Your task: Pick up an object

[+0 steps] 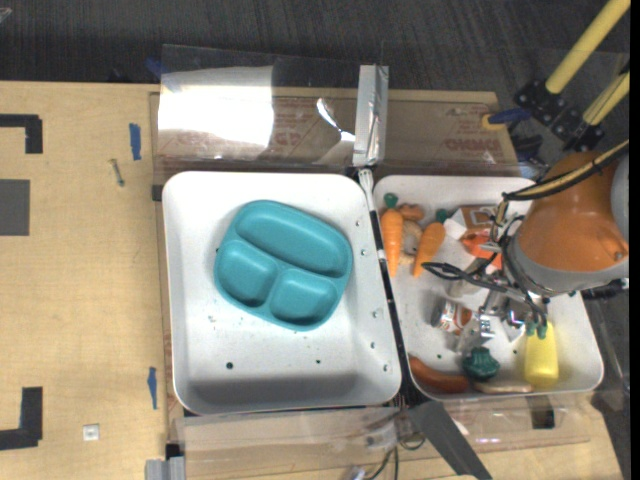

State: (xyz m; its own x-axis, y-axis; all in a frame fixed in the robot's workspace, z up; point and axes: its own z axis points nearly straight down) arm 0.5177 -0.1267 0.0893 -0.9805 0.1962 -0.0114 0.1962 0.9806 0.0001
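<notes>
Where the jaws are: low in the right bin (590, 368), in the middle of a heap of toy food. The gripper (490, 303) hangs under the orange band of the arm (570, 233).
How the jaws stand: I cannot tell if they are open or shut. Dark metal parts and wires hide the tips, and no thing shows between them.
Nearest things: a small red and white piece (455, 316) lies just beside the jaws, on the side of the left bin. A green toy (482, 363) lies just below them, toward the near rim.
Yellow bottle (541, 356): near the jaws, below and a bit toward the arm side. It stands up and down in the view.
Two carrots (392, 236): farther off, toward the left bin, lying lengthwise from the far rim to the near one.
Brown sausage (437, 374): by the near rim, lying sideways.
Left bin (190, 268): well apart from the jaws. It holds a blue split plate (284, 263).
Best guess: the small pieces right under the jaws are the easiest to grab.
</notes>
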